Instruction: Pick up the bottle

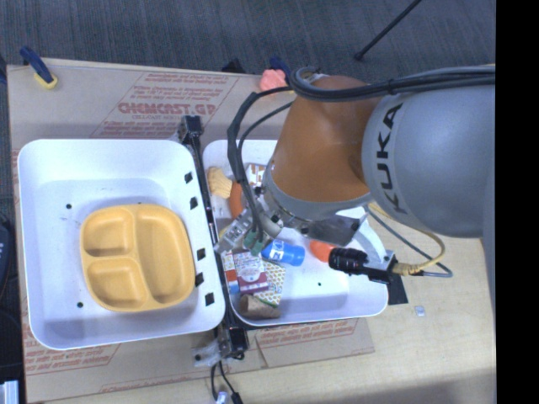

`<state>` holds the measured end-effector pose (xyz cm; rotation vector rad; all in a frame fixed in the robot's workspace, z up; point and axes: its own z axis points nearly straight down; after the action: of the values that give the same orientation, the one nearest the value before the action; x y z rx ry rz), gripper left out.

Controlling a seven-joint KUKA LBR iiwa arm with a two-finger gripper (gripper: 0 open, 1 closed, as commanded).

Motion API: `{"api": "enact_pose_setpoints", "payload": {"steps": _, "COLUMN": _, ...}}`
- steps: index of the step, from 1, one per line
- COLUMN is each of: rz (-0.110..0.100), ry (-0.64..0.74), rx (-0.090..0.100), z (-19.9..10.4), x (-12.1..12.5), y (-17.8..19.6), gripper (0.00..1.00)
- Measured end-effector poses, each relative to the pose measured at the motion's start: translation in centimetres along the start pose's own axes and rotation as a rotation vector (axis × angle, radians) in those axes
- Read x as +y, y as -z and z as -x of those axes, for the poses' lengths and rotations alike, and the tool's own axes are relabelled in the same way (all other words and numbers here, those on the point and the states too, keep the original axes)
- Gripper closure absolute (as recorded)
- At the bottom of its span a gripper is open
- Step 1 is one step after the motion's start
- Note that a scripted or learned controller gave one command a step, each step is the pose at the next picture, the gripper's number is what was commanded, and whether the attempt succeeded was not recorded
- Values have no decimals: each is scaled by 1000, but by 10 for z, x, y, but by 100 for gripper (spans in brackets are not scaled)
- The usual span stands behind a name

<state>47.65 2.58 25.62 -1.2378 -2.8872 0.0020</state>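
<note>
Arm [379, 158], pincer [244, 234] seemingly touching bottle [282, 252].

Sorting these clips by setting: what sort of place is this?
Probably a robotics lab bench: a KUKA arm reaches over two white bins, taped-down cardboard covers the bench, and a yellow divided tray sits in the left bin.

A robotics lab: KUKA arm [404, 158] over white bins [34, 225] on cardboard-covered bench [109, 99].
</note>
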Motion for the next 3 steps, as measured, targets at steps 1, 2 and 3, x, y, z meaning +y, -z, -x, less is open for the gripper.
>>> {"api": "enact_pose_setpoints", "payload": {"steps": 1, "rz": -1, "ry": 3, "rx": 2, "z": -63, "x": 59, "y": -14, "gripper": 100}}
{"api": "enact_pose_setpoints", "payload": {"steps": 2, "rz": 2, "ry": -83, "rx": -1, "z": -29, "x": 28, "y": 103, "gripper": 100}}
{"api": "enact_pose_setpoints", "payload": {"steps": 3, "rz": -1, "ry": 197, "rx": 2, "z": -24, "x": 23, "y": 19, "gripper": 100}}
